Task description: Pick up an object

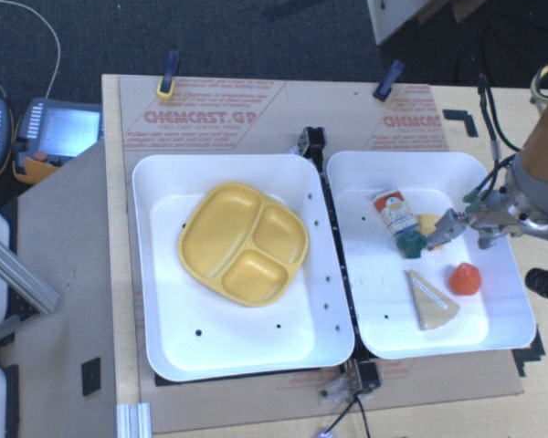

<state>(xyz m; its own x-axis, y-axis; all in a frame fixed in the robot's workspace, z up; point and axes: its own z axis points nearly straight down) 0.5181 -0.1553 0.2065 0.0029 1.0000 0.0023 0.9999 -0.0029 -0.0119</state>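
Your gripper (441, 231) reaches in from the right over the right bin (502, 336), its tip low beside a small teal object (409, 243) and a yellow piece (427, 223); you cannot tell from this angle how the fingers stand, and nothing is seen between them. Close by lie a red-and-white packet (394, 211), just up and left of the teal object, a red-orange ball (465, 278) below the gripper, and a tan wedge (431, 301) nearer the front wall. Across the divide, the left bin (164, 336) carries a yellow divided plate (244, 242) with three compartments. Both bins sit on a brown board (256, 117) printed in red with "CHEMCAST GP", held by two blue clamps (168, 73) at its far edge. Beyond the bench is dark carpet (210, 16), and at far left a handheld screen unit (59, 130) glows.
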